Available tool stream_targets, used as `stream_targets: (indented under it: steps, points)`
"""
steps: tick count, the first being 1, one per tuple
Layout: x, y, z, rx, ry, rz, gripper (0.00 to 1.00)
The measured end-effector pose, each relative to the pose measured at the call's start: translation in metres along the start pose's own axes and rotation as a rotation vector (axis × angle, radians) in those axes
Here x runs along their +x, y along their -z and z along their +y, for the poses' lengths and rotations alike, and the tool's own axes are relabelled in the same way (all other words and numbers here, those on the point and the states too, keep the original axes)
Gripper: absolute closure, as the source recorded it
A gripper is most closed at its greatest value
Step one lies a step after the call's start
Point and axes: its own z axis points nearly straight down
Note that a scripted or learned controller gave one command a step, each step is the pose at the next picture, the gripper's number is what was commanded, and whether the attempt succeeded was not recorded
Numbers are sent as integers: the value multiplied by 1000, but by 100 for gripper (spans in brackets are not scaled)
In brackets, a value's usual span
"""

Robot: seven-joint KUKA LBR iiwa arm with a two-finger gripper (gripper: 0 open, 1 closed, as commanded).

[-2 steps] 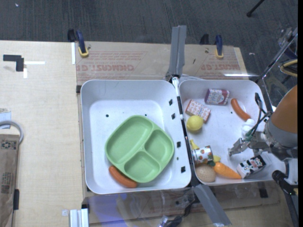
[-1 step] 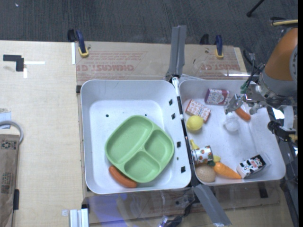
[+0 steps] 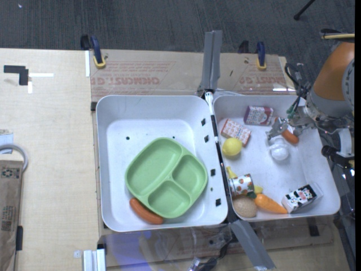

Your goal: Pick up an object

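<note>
The hand [image 3: 280, 130] seems to pinch a small orange carrot [image 3: 290, 136] above the right bin [image 3: 327, 205]; held only at its end, the carrot could slip out.

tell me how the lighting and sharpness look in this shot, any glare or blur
Camera view: even, soft light, faint shadows under the green tray; mild glare on the white bin walls; the small items near the gripper look soft, and the bench's front edge is smeared with bluish blur.

Bright, even overhead light — soft shadows inside the white bins [image 3: 107, 151], slightly soft focus.
</note>
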Motion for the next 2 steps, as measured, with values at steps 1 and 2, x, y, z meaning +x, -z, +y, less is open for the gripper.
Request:
stream_targets:
  steps: [1, 2]
  points:
    - [-1, 10, 0, 0, 3, -6, 100]
    - [58, 132, 1, -1, 156, -7, 100]
